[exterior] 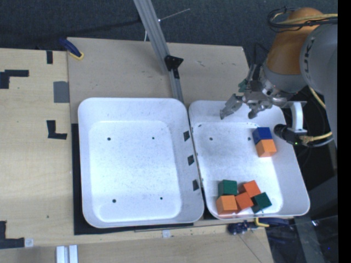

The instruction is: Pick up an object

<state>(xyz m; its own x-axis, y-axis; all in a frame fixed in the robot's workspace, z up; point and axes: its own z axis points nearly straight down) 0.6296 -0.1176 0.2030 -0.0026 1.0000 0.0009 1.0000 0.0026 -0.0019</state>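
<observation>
My gripper [241,109] hangs over the far edge of the right bin [230,152], fingers spread open with nothing between them. A blue block [262,133] and an orange block [266,147] lie touching each other by the bin's right wall, below and to the right of the gripper. At the bin's near end sits a cluster: a green block [227,187], an orange block [252,189], another orange block [226,203], a third orange block [243,201] and a dark green block [261,201].
The left bin [131,158] lies beside the right one. A slanted metal bar [156,34] with a black clamp runs down to the gap between the bins. The grey arm with its orange band [296,48] fills the upper right.
</observation>
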